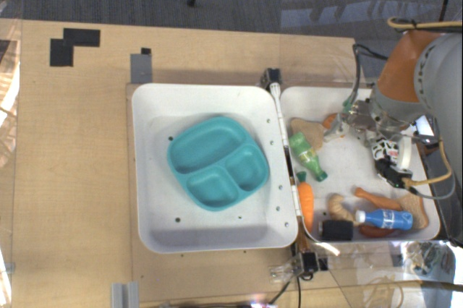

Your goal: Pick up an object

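tool over right bin, green bottle near

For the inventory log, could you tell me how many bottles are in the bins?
2: a green bottle near the right bin's left wall, a blue bottle at its front edge. The arm may hide others.

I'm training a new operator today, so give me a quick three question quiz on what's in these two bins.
1. True or false: the teal divided tray lies in the right bin.
2. Which lies closest to the wall between the bins: A, blue bottle; B, green bottle; C, black block?
3. Fill in: the carrot lies in the ___ bin.

Key: 1 false; 2 B; 3 right.
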Tool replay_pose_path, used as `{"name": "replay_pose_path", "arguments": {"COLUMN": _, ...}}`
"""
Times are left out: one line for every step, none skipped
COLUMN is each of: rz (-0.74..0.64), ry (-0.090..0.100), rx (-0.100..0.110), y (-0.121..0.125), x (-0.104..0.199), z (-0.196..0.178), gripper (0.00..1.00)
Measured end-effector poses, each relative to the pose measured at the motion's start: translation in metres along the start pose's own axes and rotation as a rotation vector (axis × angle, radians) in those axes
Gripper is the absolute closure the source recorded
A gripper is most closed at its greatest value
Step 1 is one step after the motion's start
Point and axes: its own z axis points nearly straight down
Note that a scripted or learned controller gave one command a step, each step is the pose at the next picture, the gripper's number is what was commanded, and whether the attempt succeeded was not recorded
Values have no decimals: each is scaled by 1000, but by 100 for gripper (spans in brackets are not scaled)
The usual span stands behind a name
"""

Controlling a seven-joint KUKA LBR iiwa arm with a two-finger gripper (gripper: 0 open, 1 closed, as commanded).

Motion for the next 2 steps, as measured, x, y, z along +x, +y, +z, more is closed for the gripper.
{"name": "replay_pose_path", "arguments": {"rz": 69, "ry": 0, "rx": 4, "y": 40, "x": 54, "z": 1, "gripper": 0}}
{"name": "replay_pose_path", "arguments": {"rz": 1, "ry": 0, "rx": 4, "y": -15, "x": 61, "z": -1, "gripper": 0}}
